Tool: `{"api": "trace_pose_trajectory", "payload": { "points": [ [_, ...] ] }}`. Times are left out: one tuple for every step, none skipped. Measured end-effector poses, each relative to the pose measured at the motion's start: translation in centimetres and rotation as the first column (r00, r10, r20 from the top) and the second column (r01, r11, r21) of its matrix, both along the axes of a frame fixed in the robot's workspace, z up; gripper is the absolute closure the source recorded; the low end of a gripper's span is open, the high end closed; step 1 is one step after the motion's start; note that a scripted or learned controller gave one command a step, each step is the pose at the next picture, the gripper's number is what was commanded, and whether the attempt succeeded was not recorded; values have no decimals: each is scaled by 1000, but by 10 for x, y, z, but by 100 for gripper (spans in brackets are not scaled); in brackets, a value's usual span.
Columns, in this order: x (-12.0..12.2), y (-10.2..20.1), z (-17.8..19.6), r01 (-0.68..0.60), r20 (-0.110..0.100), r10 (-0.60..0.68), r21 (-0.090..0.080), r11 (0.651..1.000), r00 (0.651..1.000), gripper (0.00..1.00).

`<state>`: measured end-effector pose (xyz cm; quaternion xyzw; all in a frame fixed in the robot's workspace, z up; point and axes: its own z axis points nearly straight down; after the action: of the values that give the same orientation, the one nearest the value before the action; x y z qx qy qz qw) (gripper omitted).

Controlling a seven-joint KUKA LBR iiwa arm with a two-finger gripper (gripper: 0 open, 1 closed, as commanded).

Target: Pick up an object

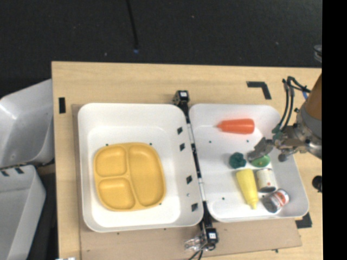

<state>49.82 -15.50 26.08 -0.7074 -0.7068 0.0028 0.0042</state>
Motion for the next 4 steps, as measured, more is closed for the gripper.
{"api": "trace_pose_trajectory", "payload": {
  "points": [
    [1,0,5,-2,9,3,-2,1000,1000,0],
    [0,-1,-37,0,7,0,-3,1000,1000,0],
    [-1,-3,-79,0,7,0,-3,1000,1000,0],
    [-5,-14,-132,1,6,-1,-3,1000,1000,0]
  ]
}}
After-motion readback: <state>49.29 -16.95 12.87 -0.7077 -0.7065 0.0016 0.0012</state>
